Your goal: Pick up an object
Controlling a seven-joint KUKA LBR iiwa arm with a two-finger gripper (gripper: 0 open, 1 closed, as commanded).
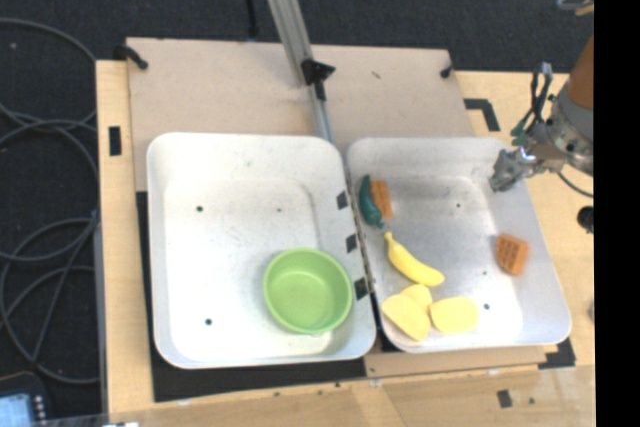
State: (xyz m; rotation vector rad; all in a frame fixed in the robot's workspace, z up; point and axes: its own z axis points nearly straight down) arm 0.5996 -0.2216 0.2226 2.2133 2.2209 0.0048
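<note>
My gripper [503, 172] hangs over the upper right corner of the right bin [450, 165], with nothing visible between its fingers. In that bin lie a yellow banana [411, 261], two yellow rounded pieces [430, 313] near the front, a small orange block [512, 254] at the right side, and a teal and orange object [375, 200] against the left wall. A green bowl [307, 289] sits in the left bin [220, 185] near its front right corner.
A slanted metal pole [285, 5] rises from the bench behind the bins. Cables lie on the dark floor to the left. The brown bench top [250, 85] surrounds both bins.
</note>
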